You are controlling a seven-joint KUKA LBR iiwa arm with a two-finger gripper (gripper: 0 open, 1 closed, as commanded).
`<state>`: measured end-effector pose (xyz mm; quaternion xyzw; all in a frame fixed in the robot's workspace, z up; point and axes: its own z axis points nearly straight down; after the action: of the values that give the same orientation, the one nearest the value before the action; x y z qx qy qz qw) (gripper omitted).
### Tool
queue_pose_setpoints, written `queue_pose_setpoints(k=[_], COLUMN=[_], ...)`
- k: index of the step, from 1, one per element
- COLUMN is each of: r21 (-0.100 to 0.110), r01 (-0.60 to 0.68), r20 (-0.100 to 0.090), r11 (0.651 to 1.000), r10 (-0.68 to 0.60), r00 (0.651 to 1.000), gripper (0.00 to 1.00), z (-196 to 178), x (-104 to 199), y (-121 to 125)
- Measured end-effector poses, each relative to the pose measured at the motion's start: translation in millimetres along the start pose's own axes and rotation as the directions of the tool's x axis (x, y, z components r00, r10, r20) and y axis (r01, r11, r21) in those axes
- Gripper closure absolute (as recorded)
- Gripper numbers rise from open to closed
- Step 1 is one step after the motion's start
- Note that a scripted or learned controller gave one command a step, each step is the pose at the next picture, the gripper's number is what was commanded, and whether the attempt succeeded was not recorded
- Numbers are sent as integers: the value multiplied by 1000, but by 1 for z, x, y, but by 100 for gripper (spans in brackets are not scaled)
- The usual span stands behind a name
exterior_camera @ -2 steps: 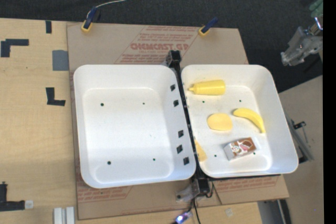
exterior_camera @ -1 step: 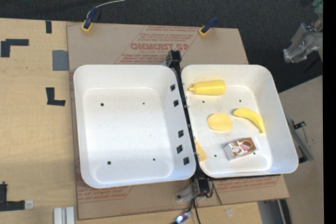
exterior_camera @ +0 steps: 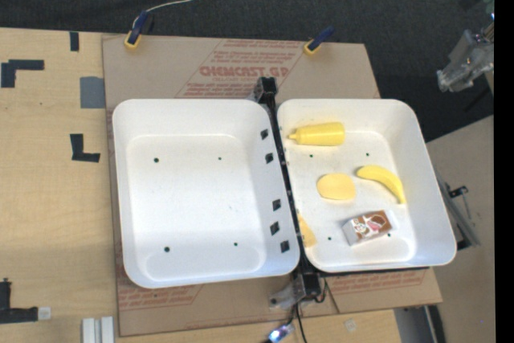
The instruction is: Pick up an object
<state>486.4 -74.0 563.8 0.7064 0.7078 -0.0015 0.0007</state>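
I see the pincer (exterior_camera: 464,64) off the bins at upper right; whether it's clenched I cannot tell. The right white plastic bin (exterior_camera: 418,142) holds a yellow mustard bottle (exterior_camera: 319,134), curved yellow banana (exterior_camera: 382,181), pale yellow rounded piece (exterior_camera: 336,187) and small brown printed packet (exterior_camera: 368,226).

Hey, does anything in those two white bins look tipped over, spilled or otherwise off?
One oddity: a small yellow-orange piece sits wedged against the right bin's left wall, partly hidden at the divider. The yellow mustard bottle lies on its side. The yellow banana, pale yellow round piece and small brown-and-white carton lie flat; nothing spilled.
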Motion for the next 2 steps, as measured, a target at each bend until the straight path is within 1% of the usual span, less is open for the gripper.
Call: queue_pose_setpoints(k=[1,2], r21=[13,10], r01=[9,6], r20=[-4,-2], r11=[1000,1000], r10=[-8,-6], r00=[1000,1000], gripper=[100,100], z=[128,221], x=[106,185], y=[-3,-3])
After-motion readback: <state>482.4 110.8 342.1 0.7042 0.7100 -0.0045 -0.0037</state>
